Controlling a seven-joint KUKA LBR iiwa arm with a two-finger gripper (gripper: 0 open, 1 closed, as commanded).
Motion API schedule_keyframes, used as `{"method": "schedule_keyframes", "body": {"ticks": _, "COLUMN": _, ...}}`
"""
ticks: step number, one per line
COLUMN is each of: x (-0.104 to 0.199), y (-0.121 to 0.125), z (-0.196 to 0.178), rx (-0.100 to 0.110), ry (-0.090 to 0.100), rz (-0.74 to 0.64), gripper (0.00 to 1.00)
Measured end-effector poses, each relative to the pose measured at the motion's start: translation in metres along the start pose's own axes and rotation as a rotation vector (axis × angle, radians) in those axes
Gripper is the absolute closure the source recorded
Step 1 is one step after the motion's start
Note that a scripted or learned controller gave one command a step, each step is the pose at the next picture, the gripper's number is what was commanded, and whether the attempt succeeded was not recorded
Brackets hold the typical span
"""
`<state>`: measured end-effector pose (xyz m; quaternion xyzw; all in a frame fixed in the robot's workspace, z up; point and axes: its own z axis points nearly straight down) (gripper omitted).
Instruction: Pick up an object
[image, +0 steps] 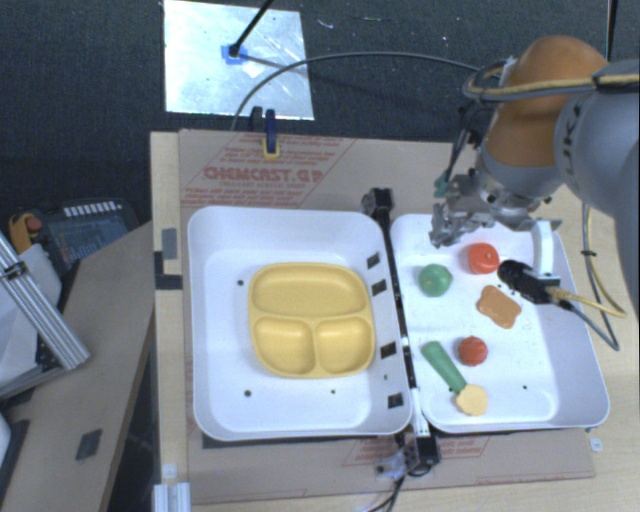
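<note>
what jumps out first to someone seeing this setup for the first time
A bright yellow three-compartment plastic tray sits in the middle of the left white bin. In the right white bin lie small toy foods, among them a red tomato-like ball and a green ball. The grey arm's tool hangs over that bin's far edge.

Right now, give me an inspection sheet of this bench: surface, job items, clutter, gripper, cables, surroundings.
Surface: left bin and right bin, side by side.
Job's things: in the right bin, green ball, red tomato, brown piece, small red piece, green-and-yellow piece.
Clutter: yellow divided tray in the left bin.
Gripper: gripper above the right bin's back edge.
Cables: black cable behind the bins.
Surroundings: foil sheet, aluminium rail.
</note>
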<state>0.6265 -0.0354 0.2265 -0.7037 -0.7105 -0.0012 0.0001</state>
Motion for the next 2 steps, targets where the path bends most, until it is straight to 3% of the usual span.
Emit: {"method": "schedule_keyframes", "body": {"ticks": 2, "x": 0.117, "y": 0.001, "z": -0.006, "rx": -0.001, "ry": 0.0, "rz": 0.0, "gripper": 1.0}}
